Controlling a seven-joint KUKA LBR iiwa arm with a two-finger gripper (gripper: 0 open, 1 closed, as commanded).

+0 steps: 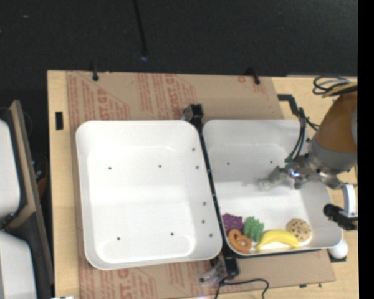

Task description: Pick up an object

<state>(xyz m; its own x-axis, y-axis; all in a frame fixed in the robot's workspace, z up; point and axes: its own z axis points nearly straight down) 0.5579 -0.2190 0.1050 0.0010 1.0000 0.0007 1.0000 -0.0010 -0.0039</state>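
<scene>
Down on the bench [68,185], a flat tan board with red printing across its far strip, two shallow white plastic bins sit side by side, their inner rims touching along a line of black clips. The left-hand bin [93,167], the bigger-looking of the pair, shows a plain white floor dotted with a few small dark marks.

The right-hand bin [237,136] carries all the action. Reaching in over its right rim comes the grey arm with the orange band [336,129], cables looping off its far side. Its two-finger gripper [273,177] hangs over the middle of that bin's floor, pointing toward the left, and it is too blurred to tell whether the fingers are apart or together; nothing can be made out between them.

And there are the objects, all huddled along the near edge of the right-hand bin, well apart from the gripper! The yellow toy banana [278,239] lies lengthwise against the near rim. Just beyond its right end sits the round tan cookie with dark chips [298,229]. Off the banana's left end stands the green leafy toy vegetable [254,227], with the purple bunch of toy grapes [232,221] beside it toward the near left corner, and the small orange pretzel-shaped piece [239,241] tucked right in that corner.
</scene>
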